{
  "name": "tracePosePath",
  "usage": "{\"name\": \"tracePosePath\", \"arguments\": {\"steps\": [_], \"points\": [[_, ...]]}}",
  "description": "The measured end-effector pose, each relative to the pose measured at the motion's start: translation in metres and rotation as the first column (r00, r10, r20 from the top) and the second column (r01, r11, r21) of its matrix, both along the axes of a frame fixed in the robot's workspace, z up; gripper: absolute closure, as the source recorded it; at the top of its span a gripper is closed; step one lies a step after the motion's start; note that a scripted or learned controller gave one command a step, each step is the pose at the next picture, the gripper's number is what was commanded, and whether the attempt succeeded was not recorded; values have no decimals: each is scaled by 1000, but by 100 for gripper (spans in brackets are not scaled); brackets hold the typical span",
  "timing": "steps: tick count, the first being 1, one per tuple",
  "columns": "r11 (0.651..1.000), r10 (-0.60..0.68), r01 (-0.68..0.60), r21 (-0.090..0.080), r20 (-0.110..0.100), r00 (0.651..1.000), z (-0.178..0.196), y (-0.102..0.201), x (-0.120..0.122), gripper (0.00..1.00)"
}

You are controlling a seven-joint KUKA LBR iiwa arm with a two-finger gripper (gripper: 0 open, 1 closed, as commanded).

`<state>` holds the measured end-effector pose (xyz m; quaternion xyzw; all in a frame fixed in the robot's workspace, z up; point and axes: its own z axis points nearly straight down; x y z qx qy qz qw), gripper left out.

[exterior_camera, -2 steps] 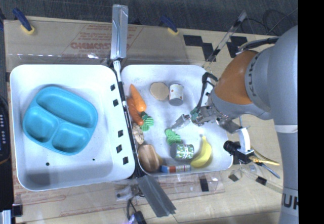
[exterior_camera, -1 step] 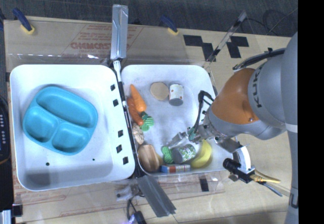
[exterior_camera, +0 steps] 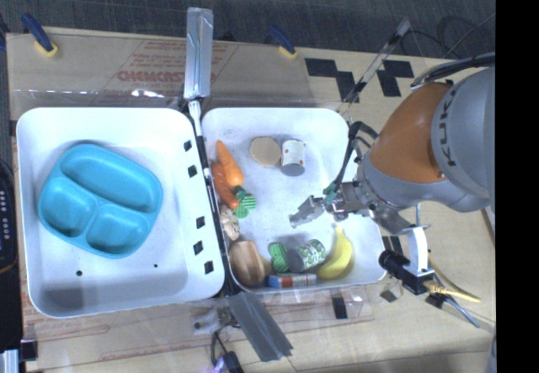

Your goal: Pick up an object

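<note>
Pincer (exterior_camera: 308, 211) above right bin (exterior_camera: 269, 120) — near banana (exterior_camera: 339, 255).

— Any legible markings to record?

— One. Red printed lettering on the cardboard sheet (exterior_camera: 126, 68) lying on the tabletop behind the left bin (exterior_camera: 34, 279). It appears to begin "CHEMCAST"; the smaller red line above it is too blurred to read.

— Labels on the items in the right bin (exterior_camera: 278, 116)?

— The green can (exterior_camera: 310, 254) carries a printed label, illegible. Nothing else readable.
</note>
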<state>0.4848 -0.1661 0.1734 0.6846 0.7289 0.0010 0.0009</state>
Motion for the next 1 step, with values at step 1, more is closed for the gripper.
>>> {"name": "tracePosePath", "arguments": {"steps": [1], "points": [[998, 58, -58, -1, -1, 998, 55, 7, -3, 0]]}}
